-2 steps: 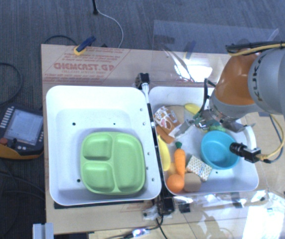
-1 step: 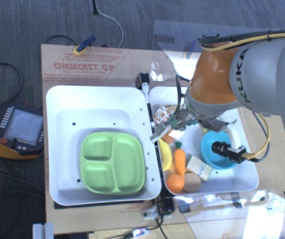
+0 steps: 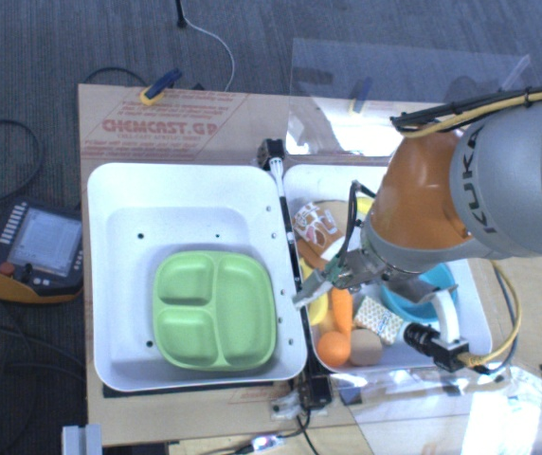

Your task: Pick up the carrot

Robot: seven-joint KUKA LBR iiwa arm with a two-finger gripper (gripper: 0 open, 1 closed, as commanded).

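carrot point(image 3: 342, 311) hemmed by orange point(image 3: 334, 348), wrapped snack point(image 3: 381, 320), bin wall point(image 3: 295, 254), arm point(image 3: 442, 197) overhead

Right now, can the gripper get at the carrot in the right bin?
Probably yes. The gripper sits right above the carrot, whose upper end is free. But an orange touches its lower end and a yellow item crowds its left, so a clean grasp is uncertain.

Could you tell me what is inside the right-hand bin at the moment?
The right bin holds a carrot, an orange fruit, a printed packet and a blue item. The arm covers the bin's middle, hiding anything beneath.
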